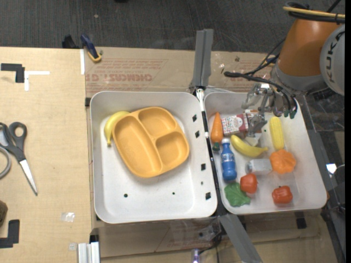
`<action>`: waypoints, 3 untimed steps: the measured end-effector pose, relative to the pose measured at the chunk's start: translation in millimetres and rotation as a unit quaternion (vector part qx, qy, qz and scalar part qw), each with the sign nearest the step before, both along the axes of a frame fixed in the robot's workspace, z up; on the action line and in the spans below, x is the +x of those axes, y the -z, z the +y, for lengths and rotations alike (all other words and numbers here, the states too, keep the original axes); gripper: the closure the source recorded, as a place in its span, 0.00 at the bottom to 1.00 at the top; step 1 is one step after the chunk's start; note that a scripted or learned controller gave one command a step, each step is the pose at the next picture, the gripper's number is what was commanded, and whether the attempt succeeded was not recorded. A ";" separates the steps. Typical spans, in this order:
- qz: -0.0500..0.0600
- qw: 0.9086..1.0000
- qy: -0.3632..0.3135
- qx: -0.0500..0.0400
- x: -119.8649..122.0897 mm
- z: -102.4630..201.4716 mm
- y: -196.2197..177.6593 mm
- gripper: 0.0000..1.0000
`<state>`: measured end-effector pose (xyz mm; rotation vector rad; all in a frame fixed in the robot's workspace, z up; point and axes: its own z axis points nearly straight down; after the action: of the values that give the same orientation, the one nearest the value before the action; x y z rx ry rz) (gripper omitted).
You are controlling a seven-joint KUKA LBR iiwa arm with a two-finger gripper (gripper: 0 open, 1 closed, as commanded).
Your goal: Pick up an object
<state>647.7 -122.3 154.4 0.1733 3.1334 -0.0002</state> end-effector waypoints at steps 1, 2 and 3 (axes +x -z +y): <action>-0.008 0.999 0.035 -0.001 -34.6 6.9 52.7 0.00; -0.011 0.999 0.046 -0.002 -56.5 18.8 52.5 0.00; -0.011 1.000 0.030 -0.002 -101.8 24.3 53.2 0.00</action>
<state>546.0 -98.0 101.2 0.2640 3.1056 -0.0038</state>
